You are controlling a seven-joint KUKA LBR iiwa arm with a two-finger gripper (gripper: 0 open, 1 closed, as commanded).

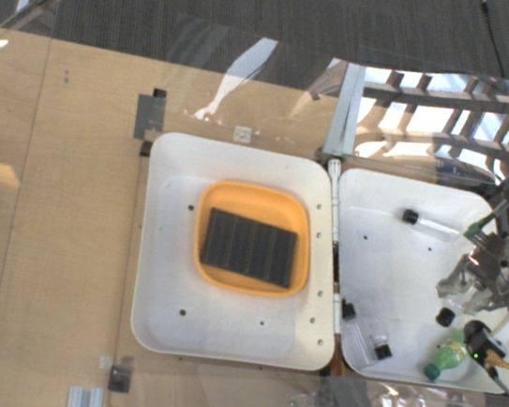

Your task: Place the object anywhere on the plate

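Note:
An orange plate (257, 198) with rounded corners sits in the middle of the left bin (165, 260). A dark ribbed rectangular pad (250, 247) lies flat on it. A small green object (444, 361) lies near the front right corner of the right bin (389, 256). My gripper (460, 287) hangs over the right side of the right bin, a little behind and above the green object. I see nothing held in it.
Small black pieces lie in the right bin: one at the back (410, 215), one by the left wall (348, 309), one near the front (381, 351) and one beside the gripper (444, 316). A metal frame (441, 93) stands behind the bins.

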